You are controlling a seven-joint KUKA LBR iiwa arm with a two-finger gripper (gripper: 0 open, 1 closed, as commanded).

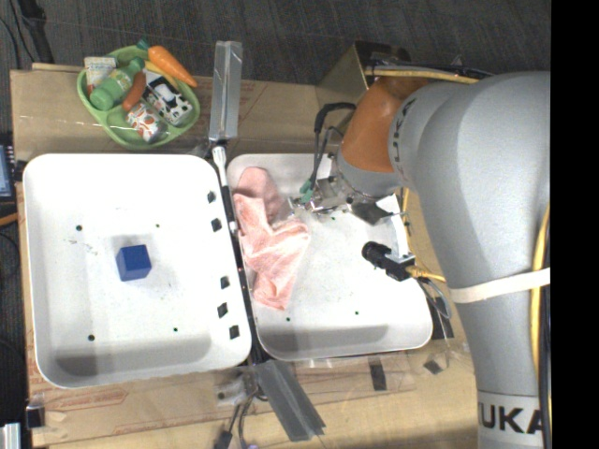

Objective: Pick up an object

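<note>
A crumpled pink cloth (267, 241) lies along the left side of the right bin (374, 330). In the left bin (56, 251), a small blue cube (134, 261) sits near the middle. My gripper (307, 199) is low in the upper part of the right bin, right at the cloth's upper right edge. The grey arm with its orange band (370, 134) covers the bin's right side. Nothing shows as held.
A green bowl (112, 124) of toy food, including a carrot (168, 62), stands on the bench beyond the left bin's far corner. A metal bar (223, 92) rises at the back between the bins, and black clips (225, 279) line the divider.
</note>
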